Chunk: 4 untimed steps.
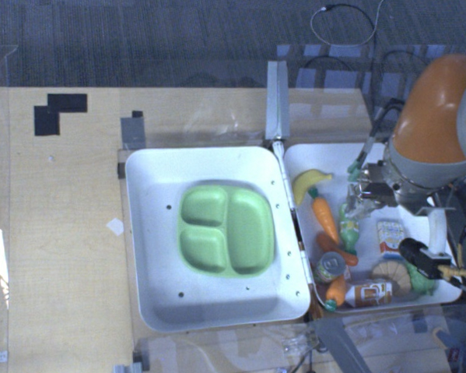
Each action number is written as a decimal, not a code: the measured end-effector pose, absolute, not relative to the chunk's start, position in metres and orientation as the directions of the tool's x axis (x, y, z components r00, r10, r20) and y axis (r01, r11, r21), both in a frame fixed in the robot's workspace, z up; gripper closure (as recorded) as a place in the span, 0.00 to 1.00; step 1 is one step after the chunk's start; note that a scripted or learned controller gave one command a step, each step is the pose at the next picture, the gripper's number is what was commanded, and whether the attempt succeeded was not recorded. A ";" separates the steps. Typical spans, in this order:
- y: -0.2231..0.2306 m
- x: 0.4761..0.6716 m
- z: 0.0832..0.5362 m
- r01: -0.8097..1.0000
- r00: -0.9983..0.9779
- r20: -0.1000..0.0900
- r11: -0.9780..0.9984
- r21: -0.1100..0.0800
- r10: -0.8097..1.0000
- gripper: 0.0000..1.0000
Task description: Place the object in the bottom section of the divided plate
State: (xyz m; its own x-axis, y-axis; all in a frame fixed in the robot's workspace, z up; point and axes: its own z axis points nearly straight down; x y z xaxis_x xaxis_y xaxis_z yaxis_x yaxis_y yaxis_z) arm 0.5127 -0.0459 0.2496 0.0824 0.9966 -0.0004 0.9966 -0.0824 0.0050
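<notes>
Claw (363, 192) hangs over right bin, grip unclear; carrot (324, 214) just left, plate (226, 229) farther left

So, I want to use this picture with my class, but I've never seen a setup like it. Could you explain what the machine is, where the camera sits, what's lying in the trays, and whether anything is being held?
The one camera looks down at a slant from above a wooden bench. The grey and orange shape at the right is a robot arm; its gripper, a two-finger claw, hangs over the right bin. Whether its fingers are open or shut is too small to tell, and nothing is visibly held.

The left bin holds a green divided plate with three sections. The right bin holds toy food: a banana, a carrot, a small tin, a bottle and more.
</notes>
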 end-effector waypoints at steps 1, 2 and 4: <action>0.010 0.487 0.184 0.987 0.159 0.001 -0.159 0.002 0.987 1.00; 0.111 0.513 0.204 0.977 0.212 0.002 -0.212 0.002 0.977 1.00; 0.226 0.486 0.189 0.990 0.141 0.001 -0.141 0.000 0.990 1.00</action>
State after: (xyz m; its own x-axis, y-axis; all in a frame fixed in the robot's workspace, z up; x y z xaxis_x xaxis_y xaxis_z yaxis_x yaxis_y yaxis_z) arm 0.4865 0.2264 0.1885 0.1407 0.9901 0.0012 0.9901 -0.1407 0.0000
